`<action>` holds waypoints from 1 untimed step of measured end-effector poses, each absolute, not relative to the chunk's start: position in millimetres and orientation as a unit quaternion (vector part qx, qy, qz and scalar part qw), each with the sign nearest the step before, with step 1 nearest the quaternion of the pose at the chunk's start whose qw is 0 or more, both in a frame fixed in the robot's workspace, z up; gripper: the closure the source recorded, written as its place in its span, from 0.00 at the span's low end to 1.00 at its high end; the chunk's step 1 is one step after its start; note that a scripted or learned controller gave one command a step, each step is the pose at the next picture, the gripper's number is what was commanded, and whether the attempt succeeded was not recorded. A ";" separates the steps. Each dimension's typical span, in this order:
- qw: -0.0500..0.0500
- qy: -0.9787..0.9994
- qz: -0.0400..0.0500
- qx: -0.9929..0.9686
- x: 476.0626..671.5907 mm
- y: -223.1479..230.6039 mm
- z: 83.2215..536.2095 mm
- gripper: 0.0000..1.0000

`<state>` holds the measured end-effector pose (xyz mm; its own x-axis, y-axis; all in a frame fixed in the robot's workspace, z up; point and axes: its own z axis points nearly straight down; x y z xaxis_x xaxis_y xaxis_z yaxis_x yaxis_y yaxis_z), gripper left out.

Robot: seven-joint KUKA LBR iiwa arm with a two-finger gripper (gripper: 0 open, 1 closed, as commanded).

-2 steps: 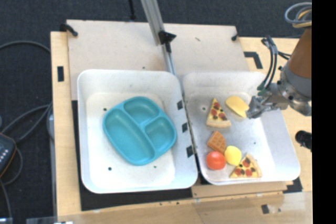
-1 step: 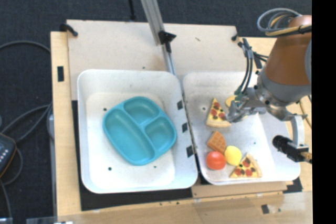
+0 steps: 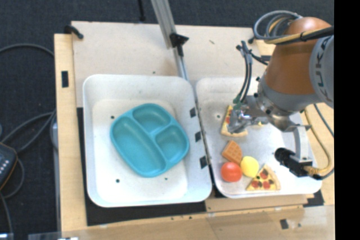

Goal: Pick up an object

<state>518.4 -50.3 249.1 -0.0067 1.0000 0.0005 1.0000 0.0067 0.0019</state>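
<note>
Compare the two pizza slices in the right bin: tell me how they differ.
The upper pizza slice lies near the right bin's middle, directly under the gripper, which partly covers it; the lower pizza slice lies at the front edge, fully exposed. The lower slice shows clear red and green toppings; the upper one's toppings are mostly hidden. Both are flat, tan-crusted wedges.

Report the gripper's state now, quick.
Gripper: down in the right bin at the pizza slice; open or shut cannot be told, nor any hold on the slice.
</note>
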 end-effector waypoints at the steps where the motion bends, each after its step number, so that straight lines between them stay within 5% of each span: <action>1: 0.000 0.710 0.001 0.704 521.8 1.2 256.7 1.00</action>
<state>521.8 1.2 256.7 -0.0086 1.0000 0.0016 1.0000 0.0086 0.0027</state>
